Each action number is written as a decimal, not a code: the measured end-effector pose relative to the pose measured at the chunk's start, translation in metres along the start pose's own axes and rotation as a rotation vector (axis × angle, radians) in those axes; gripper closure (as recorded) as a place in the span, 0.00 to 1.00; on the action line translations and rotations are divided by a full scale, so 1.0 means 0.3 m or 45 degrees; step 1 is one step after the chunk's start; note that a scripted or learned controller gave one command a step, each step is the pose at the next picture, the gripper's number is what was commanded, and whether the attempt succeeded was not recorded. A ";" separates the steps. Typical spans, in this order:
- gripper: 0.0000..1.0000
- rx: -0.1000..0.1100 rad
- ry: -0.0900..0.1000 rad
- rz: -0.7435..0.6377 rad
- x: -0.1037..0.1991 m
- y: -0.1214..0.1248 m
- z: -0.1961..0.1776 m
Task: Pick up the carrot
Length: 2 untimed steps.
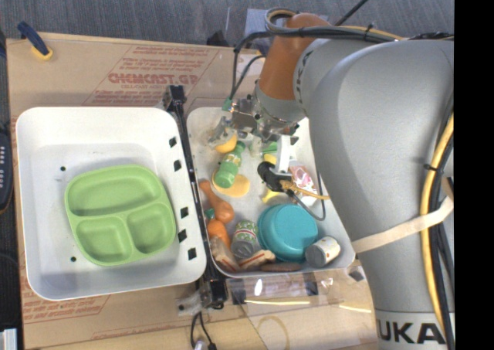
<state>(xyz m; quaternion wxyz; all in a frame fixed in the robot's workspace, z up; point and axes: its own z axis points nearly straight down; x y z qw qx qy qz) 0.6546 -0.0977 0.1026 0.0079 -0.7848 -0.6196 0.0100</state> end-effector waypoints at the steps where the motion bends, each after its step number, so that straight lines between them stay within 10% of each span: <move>1: 1.00 0.012 -0.001 -0.010 0.001 -0.001 -0.043; 2: 0.00 0.011 0.000 -0.010 0.002 0.000 -0.043</move>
